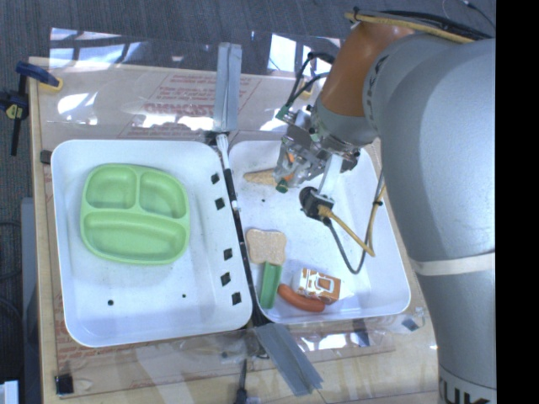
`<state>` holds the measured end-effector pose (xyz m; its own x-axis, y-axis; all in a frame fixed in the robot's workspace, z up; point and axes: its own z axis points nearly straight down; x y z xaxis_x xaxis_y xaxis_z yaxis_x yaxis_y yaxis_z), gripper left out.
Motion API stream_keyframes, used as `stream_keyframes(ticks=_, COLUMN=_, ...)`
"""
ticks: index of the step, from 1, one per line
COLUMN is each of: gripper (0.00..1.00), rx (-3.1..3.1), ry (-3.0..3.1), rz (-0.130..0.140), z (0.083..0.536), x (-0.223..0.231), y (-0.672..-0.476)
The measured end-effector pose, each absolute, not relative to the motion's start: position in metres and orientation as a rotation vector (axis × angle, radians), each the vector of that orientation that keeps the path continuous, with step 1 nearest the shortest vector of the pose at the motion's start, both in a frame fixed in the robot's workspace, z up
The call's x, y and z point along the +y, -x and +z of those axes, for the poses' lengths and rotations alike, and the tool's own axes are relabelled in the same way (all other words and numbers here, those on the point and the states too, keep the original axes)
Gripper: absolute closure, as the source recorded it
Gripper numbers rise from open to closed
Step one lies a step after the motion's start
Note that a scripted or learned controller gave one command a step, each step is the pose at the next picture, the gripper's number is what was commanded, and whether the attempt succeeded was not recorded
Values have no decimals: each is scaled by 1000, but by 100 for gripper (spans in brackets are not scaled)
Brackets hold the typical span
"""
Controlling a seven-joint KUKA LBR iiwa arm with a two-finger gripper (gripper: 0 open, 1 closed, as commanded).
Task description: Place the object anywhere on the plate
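Note:
The green plate (135, 215), with three compartments, lies in the left bin (67, 310). My gripper (286, 178) hangs low over the far left part of the right bin (389, 286). A flat tan piece of food (258, 176) lies on the bin floor just left of the gripper tip, and its right end is hidden by the gripper. Whether the gripper touches it cannot be told.
At the near end of the right bin lie a toast slice (265, 244), a green stick (270, 284), a red sausage (300, 300) and an orange and white toy (320, 285). A yellow cable (352, 233) loops from the wrist over the bin. A divider (231, 230) separates the bins.

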<state>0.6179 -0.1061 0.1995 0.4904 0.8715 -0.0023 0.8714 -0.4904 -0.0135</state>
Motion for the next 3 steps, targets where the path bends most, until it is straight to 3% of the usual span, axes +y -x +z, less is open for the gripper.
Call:
stream_keyframes(ticks=1, gripper=100, rx=-1513, ry=2750, rz=6, z=229, x=-13, y=-620)
stream_keyframes(ticks=2, gripper=100, rx=-1987, ry=2428, rz=9, z=190, x=57, y=-605)
stream_keyframes(ticks=3, gripper=100, rx=-2122, ry=2303, rz=17, z=168, x=124, y=-626)
